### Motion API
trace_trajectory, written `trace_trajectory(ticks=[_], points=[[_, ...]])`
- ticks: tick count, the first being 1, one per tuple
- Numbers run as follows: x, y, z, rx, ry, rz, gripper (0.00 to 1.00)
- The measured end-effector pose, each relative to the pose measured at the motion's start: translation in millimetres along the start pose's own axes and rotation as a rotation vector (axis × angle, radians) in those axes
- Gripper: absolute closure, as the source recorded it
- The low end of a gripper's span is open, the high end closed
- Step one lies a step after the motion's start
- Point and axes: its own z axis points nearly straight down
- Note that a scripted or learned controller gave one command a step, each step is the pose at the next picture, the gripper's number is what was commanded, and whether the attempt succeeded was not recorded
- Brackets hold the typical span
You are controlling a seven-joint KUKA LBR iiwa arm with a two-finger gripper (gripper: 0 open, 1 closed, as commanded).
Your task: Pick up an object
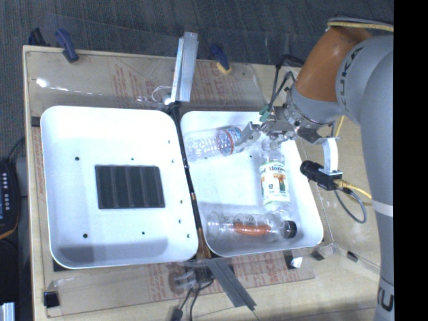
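Camera view: bench (100, 79) bears 2 white bins (67, 132); dark carpet (134, 5) behind; jaws' state unclear.

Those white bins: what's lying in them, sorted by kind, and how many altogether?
Clear plastic bottles, right bin: 3, one near the far wall, one with a green-lettered label, one with something orange inside
Dark ribbed rectangular tray, left bin: 1
Total: 4

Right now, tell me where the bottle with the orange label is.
The bottle with the orange label lies along the near edge of the right bin, just below the green-labelled bottle.
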Motion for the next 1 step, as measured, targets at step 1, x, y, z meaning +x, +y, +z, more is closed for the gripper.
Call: trace_trajectory(ticks=[1], points=[[6.7, 60.2, 69.7, -0.030, -0.008, -0.077, 0.00]])
